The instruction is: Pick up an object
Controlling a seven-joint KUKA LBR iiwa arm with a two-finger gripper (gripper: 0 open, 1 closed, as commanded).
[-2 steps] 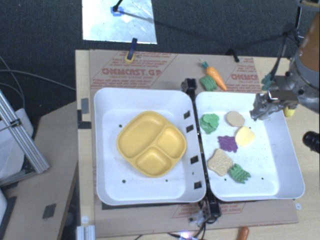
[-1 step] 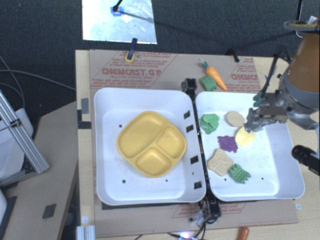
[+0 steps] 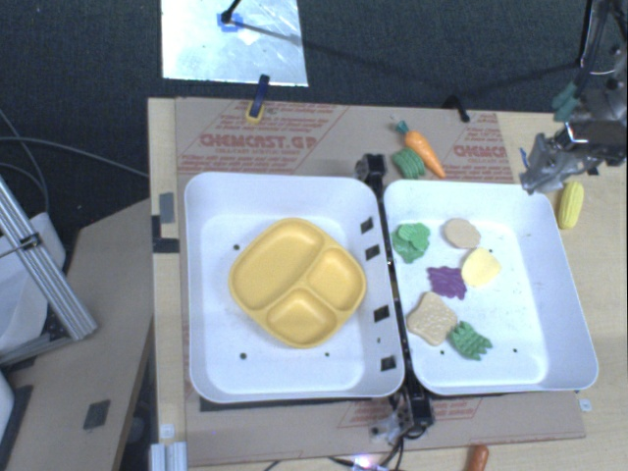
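The right bin (image 3: pixel 549 356) holds several toy foods: a green leafy piece (image 3: pixel 411 240), a tan round piece (image 3: pixel 460 233), a yellow piece (image 3: pixel 481 268), a purple bunch (image 3: pixel 446 282), a tan cracker (image 3: pixel 431 318) and a small green piece (image 3: pixel 469 340). My gripper (image 3: pixel 543 170) hangs over the bin's far right corner, above and well apart from these pieces. A yellow corn cob (image 3: pixel 569 205) lies on the bench just outside the right rim, close below the gripper. Nothing is seen held.
The left bin (image 3: pixel 211 361) holds a yellow divided plate (image 3: pixel 297 281). A toy carrot (image 3: pixel 424 148) and a green piece (image 3: pixel 408 164) lie on the cardboard behind the bins. A silver sheet (image 3: pixel 234 27) lies on the floor at the back.
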